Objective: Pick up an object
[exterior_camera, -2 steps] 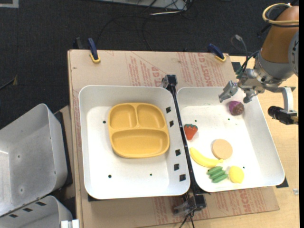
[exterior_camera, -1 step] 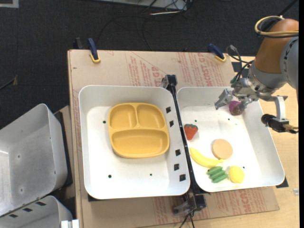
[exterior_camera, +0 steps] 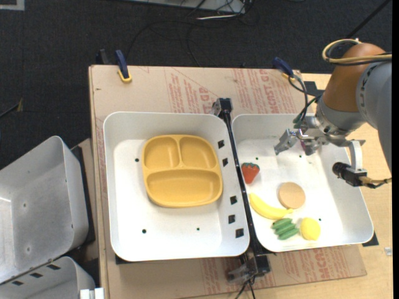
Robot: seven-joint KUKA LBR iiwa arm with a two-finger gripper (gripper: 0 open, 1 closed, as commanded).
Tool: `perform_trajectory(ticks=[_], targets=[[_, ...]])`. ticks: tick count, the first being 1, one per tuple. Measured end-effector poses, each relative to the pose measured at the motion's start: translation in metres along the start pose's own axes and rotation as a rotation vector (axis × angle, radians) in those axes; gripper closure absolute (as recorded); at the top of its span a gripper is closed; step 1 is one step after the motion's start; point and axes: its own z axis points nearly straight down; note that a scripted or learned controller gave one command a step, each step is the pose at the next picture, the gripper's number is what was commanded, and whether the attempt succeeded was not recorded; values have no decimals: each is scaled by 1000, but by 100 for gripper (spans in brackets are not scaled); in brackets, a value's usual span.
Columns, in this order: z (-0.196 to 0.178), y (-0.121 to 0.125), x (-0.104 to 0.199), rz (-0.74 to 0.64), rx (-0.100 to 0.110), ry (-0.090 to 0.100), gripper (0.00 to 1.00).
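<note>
Nearest lie the lemon (exterior_camera: 310,228) and green beans (exterior_camera: 285,228), beside the banana (exterior_camera: 268,207), cookie (exterior_camera: 291,195) and strawberry (exterior_camera: 250,172) in the right bin (exterior_camera: 352,195). The hand (exterior_camera: 298,139) hovers at the far end, fingers spread, holding nothing. Best target: the isolated strawberry, approached straight down.

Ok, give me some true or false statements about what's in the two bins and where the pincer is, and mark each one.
1. The yellow divided plate lies in the left bin. True.
2. The strawberry sits on the plate. False: it lies in the right bin, near the divider.
3. The banana lies beside the tan round piece. True.
4. The pincer grips the lemon. False: the lemon lies on the bin floor, far from the pincer.
5. The green vegetable lies between banana and lemon. True.
</note>
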Motion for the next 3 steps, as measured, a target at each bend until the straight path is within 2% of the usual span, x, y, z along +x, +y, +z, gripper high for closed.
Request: perform_trajectory(ticks=[1,2,3], targets=[[19,0,1,-1,-2,0,0],[7,1,1,-2,-7,-2,100],[-56,-1,-4,1,-12,-3,100]])
